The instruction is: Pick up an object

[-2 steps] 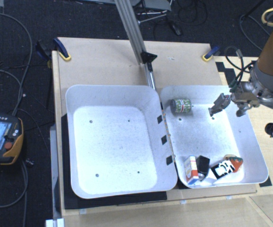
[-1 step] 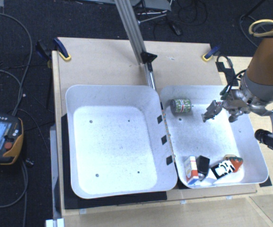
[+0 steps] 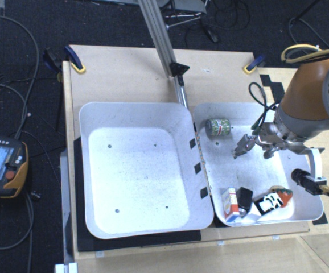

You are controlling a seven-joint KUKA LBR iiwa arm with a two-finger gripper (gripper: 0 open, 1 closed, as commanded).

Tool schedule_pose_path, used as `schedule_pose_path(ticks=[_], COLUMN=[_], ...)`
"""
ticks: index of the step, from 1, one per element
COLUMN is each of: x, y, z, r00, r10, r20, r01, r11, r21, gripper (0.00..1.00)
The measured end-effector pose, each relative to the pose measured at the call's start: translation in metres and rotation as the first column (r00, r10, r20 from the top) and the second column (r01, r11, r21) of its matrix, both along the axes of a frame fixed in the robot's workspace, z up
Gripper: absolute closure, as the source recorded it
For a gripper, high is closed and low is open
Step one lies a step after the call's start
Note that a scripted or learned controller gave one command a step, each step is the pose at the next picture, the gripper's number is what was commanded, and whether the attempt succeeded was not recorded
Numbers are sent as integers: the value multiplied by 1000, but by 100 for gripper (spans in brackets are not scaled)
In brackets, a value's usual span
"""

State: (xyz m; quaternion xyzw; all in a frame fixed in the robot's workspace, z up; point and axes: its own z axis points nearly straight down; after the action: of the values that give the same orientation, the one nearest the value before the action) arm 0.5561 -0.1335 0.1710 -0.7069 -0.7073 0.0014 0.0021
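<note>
My gripper (image 3: 256,149) hangs over the middle of the right bin (image 3: 309,209), below the arm's orange band. Its fingers (image 3: 242,147) are spread open with nothing between them. A green can (image 3: 218,127) lies on its side at the far left of that bin, up and to the left of the gripper and apart from it. Along the bin's near edge lie a red and white carton (image 3: 230,203), a small black block (image 3: 245,197), a black and white item (image 3: 270,203) and an orange piece (image 3: 284,195).
The left bin (image 3: 90,152) sits beside the right one, with a row of black clips (image 3: 199,166) on the shared rim. A slanted metal bar (image 3: 159,30) crosses the back. A black bracket (image 3: 308,182) juts from the arm at the right.
</note>
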Motion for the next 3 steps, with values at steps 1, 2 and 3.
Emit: schedule_pose_path(ticks=[1,2,3], x=[5,6,2], y=[5,4,5], z=[-60,-47,14], r00=[1000,1000,1000], r10=[0,-1,0], r20=[0,5,10], r01=[0,1,0], r11=[1000,1000,1000], r21=[0,-1,-2], gripper=[0,100,100])
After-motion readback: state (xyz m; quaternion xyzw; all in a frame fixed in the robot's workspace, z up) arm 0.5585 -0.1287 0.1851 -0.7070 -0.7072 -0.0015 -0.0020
